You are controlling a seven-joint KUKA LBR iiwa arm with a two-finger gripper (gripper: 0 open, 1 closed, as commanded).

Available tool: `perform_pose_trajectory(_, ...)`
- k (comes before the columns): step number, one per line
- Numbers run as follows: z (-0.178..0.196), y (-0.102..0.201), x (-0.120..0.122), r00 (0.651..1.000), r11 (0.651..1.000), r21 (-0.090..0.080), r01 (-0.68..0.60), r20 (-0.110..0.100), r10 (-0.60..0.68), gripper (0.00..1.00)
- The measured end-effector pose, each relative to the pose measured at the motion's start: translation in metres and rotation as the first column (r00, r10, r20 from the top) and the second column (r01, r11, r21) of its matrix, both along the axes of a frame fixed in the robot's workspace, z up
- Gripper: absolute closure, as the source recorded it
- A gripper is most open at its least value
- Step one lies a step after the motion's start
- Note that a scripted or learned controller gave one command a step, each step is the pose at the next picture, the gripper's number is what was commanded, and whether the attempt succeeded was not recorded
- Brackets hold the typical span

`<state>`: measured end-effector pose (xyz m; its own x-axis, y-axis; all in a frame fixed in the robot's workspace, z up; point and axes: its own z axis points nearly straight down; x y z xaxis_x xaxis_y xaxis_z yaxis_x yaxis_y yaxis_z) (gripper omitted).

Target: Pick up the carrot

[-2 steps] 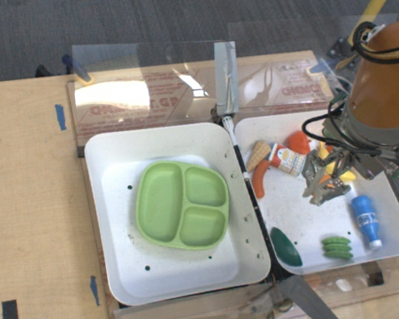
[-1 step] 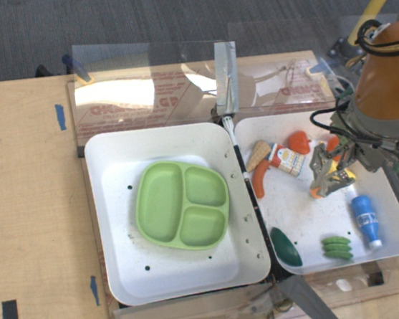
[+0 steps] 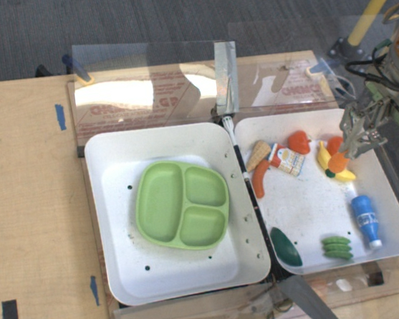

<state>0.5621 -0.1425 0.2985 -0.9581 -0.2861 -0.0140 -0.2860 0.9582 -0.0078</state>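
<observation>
- A wooden table [image 3: 28, 234] carries two shallow white plastic bins side by side, with clear panels standing behind them.
- The left bin [image 3: 111, 202] holds a smooth green plate [image 3: 182, 205] with three rounded compartments.
- The right bin [image 3: 396, 235] holds a scatter of toy food on its speckled floor.
- The carrot [image 3: 260, 179], a tapered orange piece, lies at the bin's 9 o'clock edge, beside the divider.
- Touching the carrot's upper end, a tan ridged cone [image 3: 257, 154] sits at its 12 o'clock, and a white-and-orange carton [image 3: 287, 160] at its 2 o'clock.
- A red-orange rounded piece [image 3: 298, 141] lies just above the carton.
- The metal tool [image 3: 357, 141] hangs at the bin's 2 o'clock corner, over a yellow and orange cluster [image 3: 334, 161]; whether it is apart or together cannot be told.
- The carrot lies well apart from the tool, toward the tool's 9 o'clock.
- A blue bottle [image 3: 366, 220] with a white cap lies at the bin's 4 o'clock, bumpy green pea pods [image 3: 336, 246] at 5 o'clock, a dark green oval piece [image 3: 285, 247] at 7 o'clock.
</observation>
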Motion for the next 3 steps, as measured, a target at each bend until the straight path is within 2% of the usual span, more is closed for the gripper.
perform_pose_trajectory(1, -0.023, -0.045, 0.004, 0.961, 0.961, 0.000, -0.277, -0.007, 0.277, 1.00)
perform_pose_trajectory(3, 0.002, -0.043, 0.009, 0.962, 0.962, -0.007, -0.271, 0.016, 0.271, 1.00)
